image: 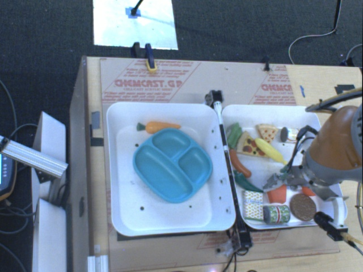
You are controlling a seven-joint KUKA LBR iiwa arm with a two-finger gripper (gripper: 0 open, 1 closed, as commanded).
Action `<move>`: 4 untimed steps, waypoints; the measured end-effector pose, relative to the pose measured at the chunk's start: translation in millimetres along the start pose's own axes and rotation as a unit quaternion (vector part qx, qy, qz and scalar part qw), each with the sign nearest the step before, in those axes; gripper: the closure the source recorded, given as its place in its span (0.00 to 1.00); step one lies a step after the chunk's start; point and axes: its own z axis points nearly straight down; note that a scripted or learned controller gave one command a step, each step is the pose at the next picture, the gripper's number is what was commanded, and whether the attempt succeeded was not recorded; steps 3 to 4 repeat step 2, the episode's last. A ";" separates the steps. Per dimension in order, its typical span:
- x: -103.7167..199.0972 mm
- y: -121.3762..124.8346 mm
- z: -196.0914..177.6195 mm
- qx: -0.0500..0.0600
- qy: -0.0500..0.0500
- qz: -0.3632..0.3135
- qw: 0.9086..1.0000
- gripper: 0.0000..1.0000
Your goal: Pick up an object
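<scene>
Nearest, along the front wall of the right bin (283,111): a patterned packet (253,204), a small green-labelled can (276,213) lying on its side just beside it, and a brown round disc (303,207) to the right of the can. Just behind the can, an orange-red block (277,194), the likeliest thing for the pick, lying on the bin floor directly below the gripper (283,181). Gripper low over that block, at or very near its top edge; open or shut, cannot tell, and no sign of anything lifted. Behind it the grey wrist and the orange band of the arm (336,146), reaching in from the right. Left of the gripper, a dark green vegetable (244,181) and a red sausage-like piece (238,162) close to the divider between the bins. Further back in the same bin, a pizza slice (248,144), a yellow piece (269,150) touching it, a second pale wedge (266,132), a light green piece (233,134) and a small silvery item (288,134). In the left bin (130,208), a blue divided plate (172,164) lying flat in the middle, with a carrot (160,127) just beyond it near the back wall. Beyond both bins, the brown board with red lettering (148,84), and farthest off, a white sheet (135,15) on the dark floor.
</scene>
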 end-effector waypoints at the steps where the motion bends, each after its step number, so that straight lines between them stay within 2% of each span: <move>1: 0.8 1.7 -11.0 -0.002 0.000 -0.001 1.000 1.00; 2: 66.9 0.8 -136.6 -0.001 0.000 -0.002 1.000 1.00; 4: 66.9 0.8 -136.6 -0.001 0.000 -0.002 1.000 1.00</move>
